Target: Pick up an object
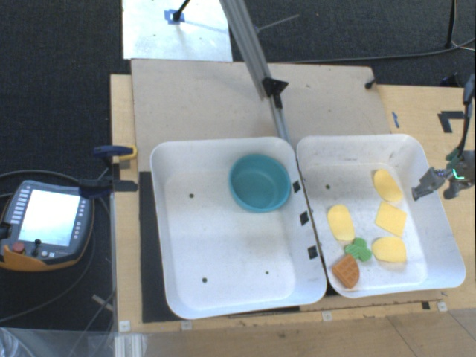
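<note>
From my screen the gripper point(439, 184) sits at the right rim of the right bin point(446, 270); I cannot tell how it is set, and I see nothing in it. Little of the arm is in frame at the right edge. The yellow pieces point(390, 218), a green piece point(359, 249) and an orange waffle point(346, 272) lie in that bin; a teal bowl point(259, 182) sits in the left bin point(178, 274)
</note>
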Controlling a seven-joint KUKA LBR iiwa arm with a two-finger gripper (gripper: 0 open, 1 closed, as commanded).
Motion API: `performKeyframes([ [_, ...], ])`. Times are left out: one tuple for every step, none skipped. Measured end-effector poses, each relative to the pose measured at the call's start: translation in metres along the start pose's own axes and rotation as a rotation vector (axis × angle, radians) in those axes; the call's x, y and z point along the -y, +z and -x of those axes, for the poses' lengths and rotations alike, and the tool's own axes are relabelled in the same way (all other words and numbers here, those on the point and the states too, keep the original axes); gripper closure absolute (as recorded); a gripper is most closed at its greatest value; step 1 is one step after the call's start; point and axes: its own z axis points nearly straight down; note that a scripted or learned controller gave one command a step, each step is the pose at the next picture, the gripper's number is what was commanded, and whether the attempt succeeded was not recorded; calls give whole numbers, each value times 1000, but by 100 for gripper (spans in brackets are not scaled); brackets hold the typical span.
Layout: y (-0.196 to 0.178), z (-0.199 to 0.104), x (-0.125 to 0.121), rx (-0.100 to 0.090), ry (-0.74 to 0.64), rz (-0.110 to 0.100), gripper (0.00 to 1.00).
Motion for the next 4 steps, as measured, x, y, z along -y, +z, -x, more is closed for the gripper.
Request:
performKeyframes([
  [0, 0, 0, 0, 0, 0, 0],
  [57, 1, 9, -1, 1, -5, 0],
  [100, -3, 12, -1, 0, -4, 0],
  [160, -6, 8, -2, 0, -5, 0],
])
